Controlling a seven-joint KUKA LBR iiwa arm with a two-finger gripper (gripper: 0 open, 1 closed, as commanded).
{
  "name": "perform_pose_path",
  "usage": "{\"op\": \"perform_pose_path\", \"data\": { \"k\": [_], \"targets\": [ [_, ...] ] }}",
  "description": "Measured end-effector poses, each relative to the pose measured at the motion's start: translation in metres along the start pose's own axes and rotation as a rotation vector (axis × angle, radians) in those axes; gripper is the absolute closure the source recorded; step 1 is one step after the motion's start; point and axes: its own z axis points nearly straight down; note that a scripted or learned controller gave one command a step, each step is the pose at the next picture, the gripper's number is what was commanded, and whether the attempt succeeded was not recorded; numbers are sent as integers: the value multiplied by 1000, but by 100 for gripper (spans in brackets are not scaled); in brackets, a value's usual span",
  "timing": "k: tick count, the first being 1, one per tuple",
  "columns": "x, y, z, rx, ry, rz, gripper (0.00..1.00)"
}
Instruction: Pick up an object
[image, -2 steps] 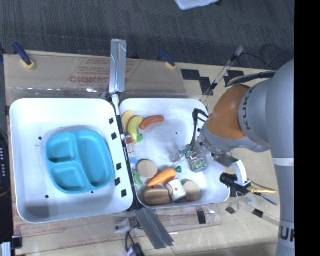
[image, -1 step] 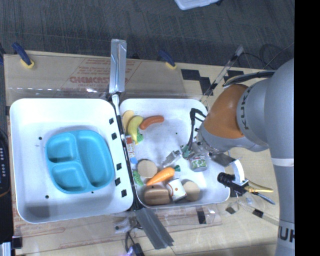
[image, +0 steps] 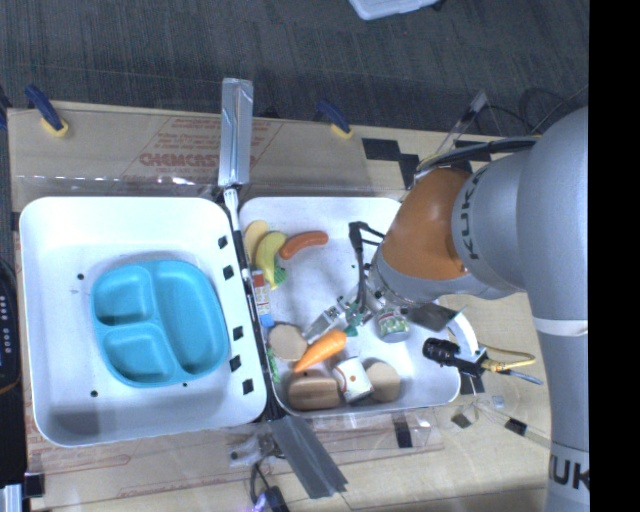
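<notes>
Carrot (image: 322, 351) lying diagonally, tip toward upper right, gripper (image: 352, 318) state unclear

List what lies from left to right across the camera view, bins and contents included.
Blue three-compartment plastic tray in the left white bin → yellow banana → orange toy carrot → gripper over the right white bin → grey arm with orange band.

Bench (image: 120, 140) was a tan board with red print, held by blue clamps (image: 47, 110) at its far edge. Dark ribbed floor (image: 150, 40) lay beyond it. Lighting was even, no hard shadows.
</notes>
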Motion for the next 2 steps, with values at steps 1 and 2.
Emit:
{"op": "perform_pose_path", "data": {
  "k": [1, 2],
  "targets": [
    [-24, -19, -8, -2, -4, -64, 0],
    [-3, 31, 0, -2, -2, 378, 0]
  ]
}}
